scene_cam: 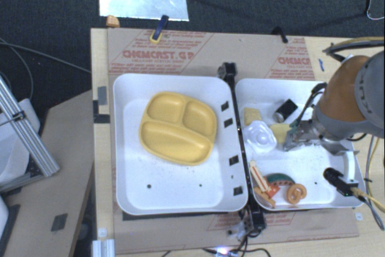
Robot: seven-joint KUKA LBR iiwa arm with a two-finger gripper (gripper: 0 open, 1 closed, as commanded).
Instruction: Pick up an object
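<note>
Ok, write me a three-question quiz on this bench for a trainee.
1. True or false: the yellow divided plate lies in the bin on the view's left.
2. Which lies nearest the view's bottom edge? A) pretzel B) clear plastic piece C) the plate
3. Fill in: the gripper is above the second bin, on the view's ____.
Key: 1 true; 2 A; 3 right.

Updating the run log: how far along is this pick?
Done: the pincer is down in the right bin, beside the clear plastic piece. In hand: the grasp; whether it grips anything cannot be seen. Left: the lift; the pretzel and the yellow divided plate lie apart from it.
</note>
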